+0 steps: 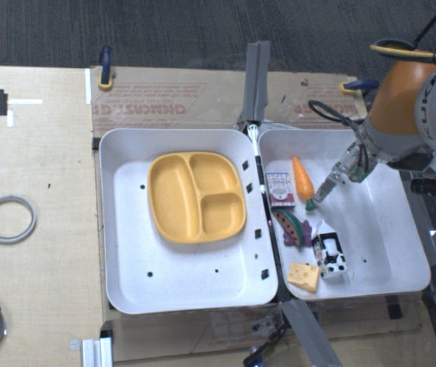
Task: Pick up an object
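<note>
Approach step: gripper [313,199], grip state indiscernible, hovered just right of the toy carrot [302,177] in the right bin [386,235]; next, descent onto it.

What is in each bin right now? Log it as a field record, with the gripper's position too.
left bin: yellow plastic divided plate in shallow white bin
right bin: orange toy carrot, small pink-and-white box, purple-and-green toy, black-and-white toy, yellow cheese wedge in second white bin
gripper: two-finger gripper low in right bin, just right of carrot
held object: none seen
</note>
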Available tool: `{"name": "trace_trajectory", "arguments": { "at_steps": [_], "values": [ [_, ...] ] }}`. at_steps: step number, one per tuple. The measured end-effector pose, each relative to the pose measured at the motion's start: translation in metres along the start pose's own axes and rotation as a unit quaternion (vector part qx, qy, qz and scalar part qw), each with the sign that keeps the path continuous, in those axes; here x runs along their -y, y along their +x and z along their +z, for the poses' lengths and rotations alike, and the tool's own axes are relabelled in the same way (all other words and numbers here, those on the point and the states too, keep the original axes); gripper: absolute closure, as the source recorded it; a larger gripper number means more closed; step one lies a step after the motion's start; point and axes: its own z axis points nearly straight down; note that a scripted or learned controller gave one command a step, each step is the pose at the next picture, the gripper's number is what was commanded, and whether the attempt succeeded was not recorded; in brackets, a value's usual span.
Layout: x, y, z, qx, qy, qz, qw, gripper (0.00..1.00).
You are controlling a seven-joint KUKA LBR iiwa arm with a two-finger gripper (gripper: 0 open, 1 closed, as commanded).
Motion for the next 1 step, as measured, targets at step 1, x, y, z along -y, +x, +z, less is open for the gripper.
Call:
{"name": "trace_trajectory", "arguments": {
  "at_steps": [1],
  "values": [
    [-0.0462,0.0238,0.0001,0.000,0.000,0.092,0.9957,0.00]
  ]
}}
